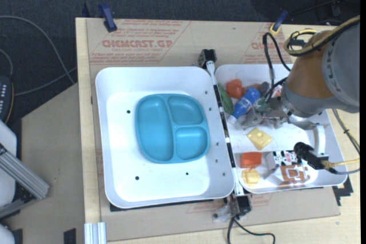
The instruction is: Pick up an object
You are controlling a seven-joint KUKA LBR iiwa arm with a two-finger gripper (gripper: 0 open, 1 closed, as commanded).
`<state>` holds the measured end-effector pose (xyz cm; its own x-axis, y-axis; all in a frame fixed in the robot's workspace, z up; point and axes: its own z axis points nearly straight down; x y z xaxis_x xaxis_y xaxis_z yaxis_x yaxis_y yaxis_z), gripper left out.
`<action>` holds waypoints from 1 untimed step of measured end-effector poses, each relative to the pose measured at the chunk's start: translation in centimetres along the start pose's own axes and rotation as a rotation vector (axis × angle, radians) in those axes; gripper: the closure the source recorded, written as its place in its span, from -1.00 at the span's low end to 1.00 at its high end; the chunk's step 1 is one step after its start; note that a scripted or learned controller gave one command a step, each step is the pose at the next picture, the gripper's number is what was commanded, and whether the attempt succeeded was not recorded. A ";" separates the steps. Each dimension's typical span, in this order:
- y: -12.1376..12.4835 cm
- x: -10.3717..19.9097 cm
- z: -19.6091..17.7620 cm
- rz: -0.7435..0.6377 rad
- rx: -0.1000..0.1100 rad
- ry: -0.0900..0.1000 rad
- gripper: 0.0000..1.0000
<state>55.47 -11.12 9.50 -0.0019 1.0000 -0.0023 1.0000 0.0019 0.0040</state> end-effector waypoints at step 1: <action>-3.1 1.2 1.1 0.002 0.007 0.004 -1.00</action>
<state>52.41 -9.91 8.40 -0.0002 1.0000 0.0013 1.0000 0.0002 -0.0030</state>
